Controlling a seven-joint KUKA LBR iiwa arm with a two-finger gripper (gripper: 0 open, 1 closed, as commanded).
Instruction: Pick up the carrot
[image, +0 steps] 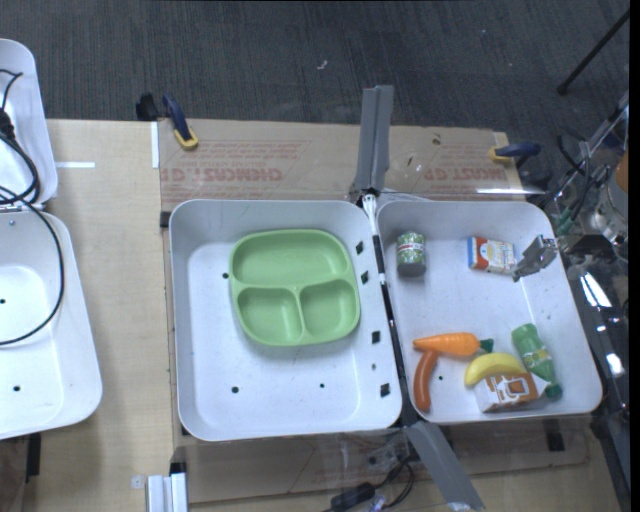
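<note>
Two white bins sit side by side. The carrot (449, 344) lies in the right bin (455, 290), near the front, just beside a banana (495, 368) and an orange sausage (424, 383). My pincer (533, 257) hangs over the right bin's far right side, by a small carton (490, 253). I cannot tell how wide it is open. It holds nothing.
</note>
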